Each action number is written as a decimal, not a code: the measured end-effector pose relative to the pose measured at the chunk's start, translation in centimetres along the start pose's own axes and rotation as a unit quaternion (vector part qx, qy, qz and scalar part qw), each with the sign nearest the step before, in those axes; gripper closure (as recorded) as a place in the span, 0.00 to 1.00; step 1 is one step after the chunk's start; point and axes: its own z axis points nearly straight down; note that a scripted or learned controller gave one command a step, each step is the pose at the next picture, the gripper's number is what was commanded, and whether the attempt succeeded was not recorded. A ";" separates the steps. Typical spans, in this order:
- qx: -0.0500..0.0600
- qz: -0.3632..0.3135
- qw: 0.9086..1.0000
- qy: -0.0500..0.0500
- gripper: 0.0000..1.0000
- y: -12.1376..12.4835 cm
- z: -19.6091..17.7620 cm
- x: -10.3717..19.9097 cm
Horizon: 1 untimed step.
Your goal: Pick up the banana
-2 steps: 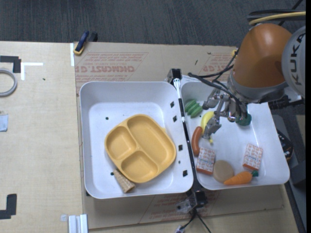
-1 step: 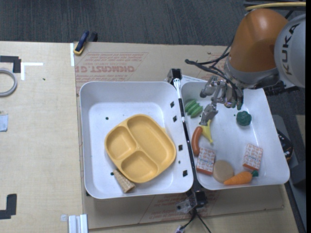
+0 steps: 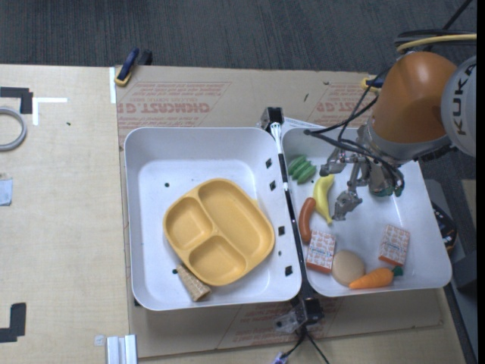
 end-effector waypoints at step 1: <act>0.000 -0.067 0.998 0.000 0.00 0.8 3.7 0.2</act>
